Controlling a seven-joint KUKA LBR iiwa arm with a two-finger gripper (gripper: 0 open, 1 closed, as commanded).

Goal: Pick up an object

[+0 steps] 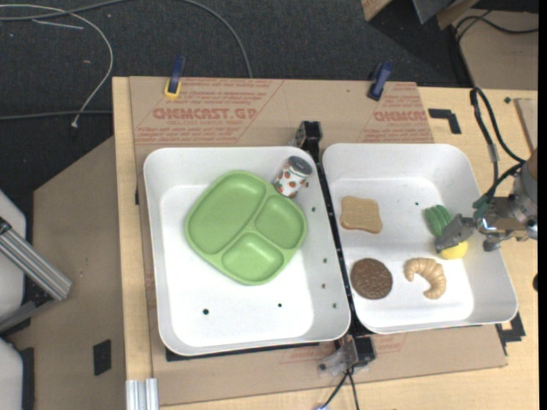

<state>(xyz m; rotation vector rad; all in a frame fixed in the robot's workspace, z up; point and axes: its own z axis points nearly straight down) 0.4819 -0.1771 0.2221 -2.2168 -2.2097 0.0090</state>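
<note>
The right bin (pixel 402 162) holds a slice of toast (pixel 361 215), a round brown patty (pixel 372 278), a croissant (pixel 427 276), a green vegetable-like piece (pixel 438 219) and a small yellow piece (pixel 454 249). My gripper (pixel 462 231) reaches in over the bin's right rim and hangs low between the green piece and the yellow piece, right above the yellow one. Its tip partly hides both. I cannot make out anything held in it. In the left bin lie a green divided plate (pixel 246 226) and a small spotted cup (pixel 293 176) on its side.
The left bin (pixel 171 254) has bare floor around the plate. A black bracket (pixel 308 132) sits at the back between the bins. Blue clamps (pixel 175 75) hold the cardboard sheet under the bins. Cables trail along the right side by the arm (pixel 513 216).
</note>
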